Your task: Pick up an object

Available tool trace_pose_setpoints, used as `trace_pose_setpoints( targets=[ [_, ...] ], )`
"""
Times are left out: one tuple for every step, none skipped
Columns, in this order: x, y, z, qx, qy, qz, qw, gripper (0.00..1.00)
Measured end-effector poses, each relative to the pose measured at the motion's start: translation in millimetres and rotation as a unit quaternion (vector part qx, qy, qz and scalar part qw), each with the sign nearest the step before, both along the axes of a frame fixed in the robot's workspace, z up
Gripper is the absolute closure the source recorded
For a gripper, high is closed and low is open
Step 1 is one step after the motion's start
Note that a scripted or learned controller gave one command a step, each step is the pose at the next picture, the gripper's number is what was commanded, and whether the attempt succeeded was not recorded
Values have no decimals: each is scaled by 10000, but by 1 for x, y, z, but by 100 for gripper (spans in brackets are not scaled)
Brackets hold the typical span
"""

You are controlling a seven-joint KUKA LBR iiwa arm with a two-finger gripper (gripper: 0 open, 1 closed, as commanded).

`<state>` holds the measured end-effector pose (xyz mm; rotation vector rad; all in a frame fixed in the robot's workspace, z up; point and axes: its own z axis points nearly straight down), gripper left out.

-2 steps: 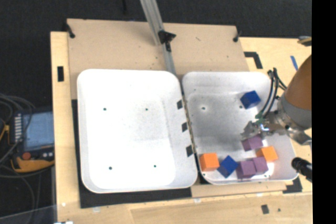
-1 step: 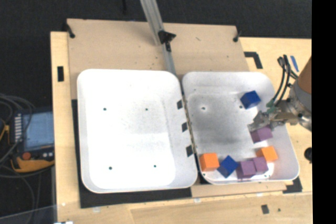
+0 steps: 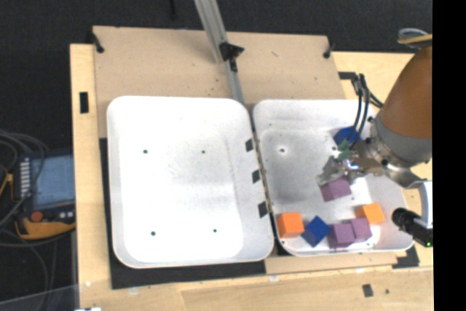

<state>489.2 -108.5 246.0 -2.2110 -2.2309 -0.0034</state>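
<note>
— Where's the end effector (image 3: 336, 171)?
— Low in the right bin (image 3: 291, 131), right at a purple block (image 3: 336, 190). Whether it grips, I cannot tell.
— Room to move?
— That bin's far-left floor lies bare. Along its near edge crowd an orange block (image 3: 290, 223), a blue block (image 3: 316, 230), two purple cubes (image 3: 351, 233), another orange cube (image 3: 373, 213).
— And the left bin (image 3: 182, 178)?
— Wide open floor.
</note>
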Motion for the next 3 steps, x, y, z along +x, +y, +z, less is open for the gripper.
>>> trace_pose_setpoints(
  targets=[
    [1,51,9,-3,-10,2,10000,100],
    [2,107,16,0,-6,4,10000,100],
    [-2,161,19,-1,-2,2,10000,100]
  ],
)
